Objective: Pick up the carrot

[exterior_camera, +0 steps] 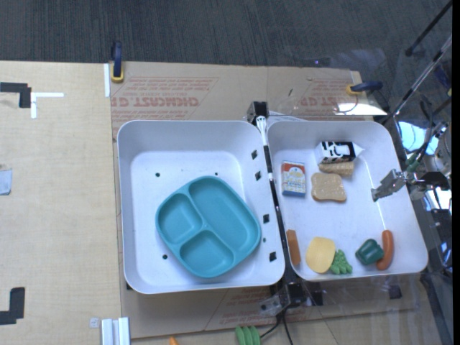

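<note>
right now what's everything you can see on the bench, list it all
left bin: 1, white, left half of the bench
right bin: 1, white, beside the left bin
divided plate: 1, teal, three compartments, in the left bin
carrot: 1, orange, right bin, near-left corner by the bins' shared wall
sausage: 1, orange-red, right bin, near-right corner
green pepper: 1, green, just left of the sausage
yellow food piece: 1, yellow, right bin, near edge
leafy green piece: 1, green, against the yellow piece
bread slices: 2, tan, right bin middle
small carton: 1, white and red, left of the bread
black and white item: 1, right bin, far side
clamps: 2, blue and yellow, far edge
gripper: 1, grey, right bin's right wall
</note>
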You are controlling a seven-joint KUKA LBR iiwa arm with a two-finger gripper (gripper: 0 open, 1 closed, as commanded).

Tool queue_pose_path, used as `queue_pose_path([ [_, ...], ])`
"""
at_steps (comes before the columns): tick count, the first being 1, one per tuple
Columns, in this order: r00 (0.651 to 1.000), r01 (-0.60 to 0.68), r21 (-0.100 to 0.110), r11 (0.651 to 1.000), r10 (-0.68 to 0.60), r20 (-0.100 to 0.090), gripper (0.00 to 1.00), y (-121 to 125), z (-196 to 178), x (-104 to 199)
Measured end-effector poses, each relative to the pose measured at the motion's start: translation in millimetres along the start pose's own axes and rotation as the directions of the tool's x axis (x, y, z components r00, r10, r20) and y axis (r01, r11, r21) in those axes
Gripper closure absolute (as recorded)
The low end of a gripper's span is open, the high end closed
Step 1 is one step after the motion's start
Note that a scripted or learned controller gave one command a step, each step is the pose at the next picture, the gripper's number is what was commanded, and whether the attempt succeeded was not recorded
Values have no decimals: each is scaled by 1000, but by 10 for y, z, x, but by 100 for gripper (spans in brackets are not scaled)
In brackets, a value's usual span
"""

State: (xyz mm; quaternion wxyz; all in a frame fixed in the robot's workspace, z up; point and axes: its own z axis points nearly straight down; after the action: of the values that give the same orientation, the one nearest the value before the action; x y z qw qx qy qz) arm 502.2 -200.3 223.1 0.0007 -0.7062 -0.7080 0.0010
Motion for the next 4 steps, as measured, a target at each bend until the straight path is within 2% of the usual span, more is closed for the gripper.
queue_pose_path([
  [1, 1000, 9, 0, 1000, -9, -1, 0, -239, 702, 579],
  [2, 998, 69, 0, 998, -69, -1, 0, -237, 1322, 1078],
  [3, 998, 63, -2, 998, -63, 0, 100, -224, 1234, 1063],
  [4, 998, 63, -2, 998, -63, -1, 0, -224, 1234, 1063],
])
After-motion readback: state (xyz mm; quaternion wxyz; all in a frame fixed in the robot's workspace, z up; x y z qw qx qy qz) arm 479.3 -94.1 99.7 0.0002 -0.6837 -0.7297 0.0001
